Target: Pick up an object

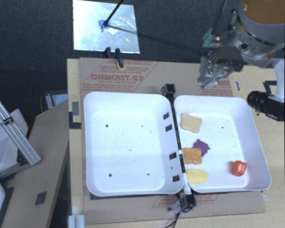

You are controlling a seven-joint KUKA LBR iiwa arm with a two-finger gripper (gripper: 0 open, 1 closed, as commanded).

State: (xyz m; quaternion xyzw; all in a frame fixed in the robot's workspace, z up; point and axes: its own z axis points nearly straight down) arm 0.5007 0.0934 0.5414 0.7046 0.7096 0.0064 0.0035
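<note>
White plastic, the shallow right bin (256, 147) holds my candidates: a tan bread-shaped piece (191, 123), a purple cluster (201, 145), an orange slab (192, 156), a yellow oval (197, 177) and a red lump (238, 168). My hand (210, 76) hangs above the bench behind that bin, carrying nothing. I judge the approach not yet begun; next I must pick one piece and descend over it.

The grey arm with its orange band (262, 13) is cut off by the top and right edges. The metal two-finger gripper (209, 79) is blurred — its fingertips merge into one smear. The small purple lumpy object (202, 145) is partly covered by the orange flat piece (192, 155) — its shape stays unclear.
</note>
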